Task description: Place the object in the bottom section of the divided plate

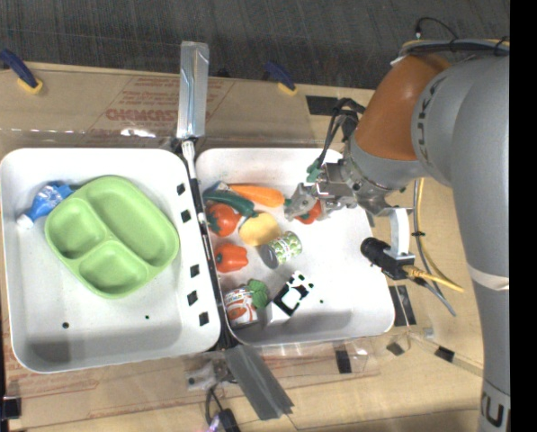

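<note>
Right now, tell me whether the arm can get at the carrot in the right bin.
Probably yes. The carrot lies near the top of the toy pile, with nothing over it, and the gripper hangs just to its right inside the same bin.

bins: 2, white (34,336)
divided plate: 1, green (111,233)
blue item: 1, by plate (45,198)
carrot: 1 (261,194)
red/orange peppers: 2 (231,257)
yellow fruit: 1 (258,230)
cans: 2 (286,247)
black-white tag block: 1 (292,293)
</note>
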### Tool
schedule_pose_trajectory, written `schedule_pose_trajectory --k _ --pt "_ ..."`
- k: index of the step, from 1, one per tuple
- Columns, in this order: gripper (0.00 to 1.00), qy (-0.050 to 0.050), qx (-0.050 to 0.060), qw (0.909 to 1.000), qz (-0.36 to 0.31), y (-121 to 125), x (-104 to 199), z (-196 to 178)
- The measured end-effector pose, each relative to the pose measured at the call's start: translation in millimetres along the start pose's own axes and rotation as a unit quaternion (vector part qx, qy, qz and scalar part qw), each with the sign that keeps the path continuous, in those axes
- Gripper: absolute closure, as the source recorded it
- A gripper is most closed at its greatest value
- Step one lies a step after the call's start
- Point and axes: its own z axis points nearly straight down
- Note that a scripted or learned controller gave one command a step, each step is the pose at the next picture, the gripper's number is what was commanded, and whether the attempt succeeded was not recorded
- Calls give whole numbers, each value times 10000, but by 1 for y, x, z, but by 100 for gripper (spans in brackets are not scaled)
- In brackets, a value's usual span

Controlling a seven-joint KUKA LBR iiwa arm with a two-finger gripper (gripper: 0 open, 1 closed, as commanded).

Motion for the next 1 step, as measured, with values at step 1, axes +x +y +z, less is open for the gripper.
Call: schedule_pose_trajectory --k 1 --pt "100 6 -6 9993 -374 27 66 -15"
